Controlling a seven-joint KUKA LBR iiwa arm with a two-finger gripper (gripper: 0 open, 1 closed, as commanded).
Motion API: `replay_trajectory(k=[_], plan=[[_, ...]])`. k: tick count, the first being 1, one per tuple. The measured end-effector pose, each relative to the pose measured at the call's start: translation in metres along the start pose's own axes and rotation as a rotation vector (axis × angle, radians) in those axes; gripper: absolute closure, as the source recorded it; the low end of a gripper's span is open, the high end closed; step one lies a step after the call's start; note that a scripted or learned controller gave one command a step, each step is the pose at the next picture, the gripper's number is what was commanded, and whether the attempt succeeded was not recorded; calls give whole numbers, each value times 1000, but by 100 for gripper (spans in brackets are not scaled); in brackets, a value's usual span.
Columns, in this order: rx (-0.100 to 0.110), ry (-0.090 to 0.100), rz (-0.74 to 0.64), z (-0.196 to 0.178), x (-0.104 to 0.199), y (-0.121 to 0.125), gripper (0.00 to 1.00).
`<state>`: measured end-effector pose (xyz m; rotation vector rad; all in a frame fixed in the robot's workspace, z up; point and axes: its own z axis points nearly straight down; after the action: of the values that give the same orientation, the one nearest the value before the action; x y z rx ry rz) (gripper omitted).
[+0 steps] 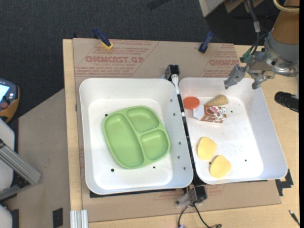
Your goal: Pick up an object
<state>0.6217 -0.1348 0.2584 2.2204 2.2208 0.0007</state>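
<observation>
A: You see the gripper [246, 79] above the right bin's [266, 127] far edge; its 2 fingers stand spread apart with nothing between them.

B: And the objects?

A: In that bin you have a red disc [191, 102], a bread piece [218, 99] touching a small carton [214, 113], and 2 yellow pieces [206, 147]; the left bin [90, 127] holds a green divided plate [136, 136].

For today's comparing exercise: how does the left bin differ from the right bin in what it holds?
The left bin holds one large green divided plate; the right bin holds several small pieces, among them an orange disc and two yellow pieces. The gripper hangs over the right bin's far edge. Both bins are shallow and white.
</observation>
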Motion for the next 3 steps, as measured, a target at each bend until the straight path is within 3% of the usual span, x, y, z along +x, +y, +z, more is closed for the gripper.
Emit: replay_trajectory(k=[1,2,3], plan=[[8,3,-4,101,33,39,0],[1,1,-1,94,30,39,0],[-6,-1,-3,174,40,47,0]])
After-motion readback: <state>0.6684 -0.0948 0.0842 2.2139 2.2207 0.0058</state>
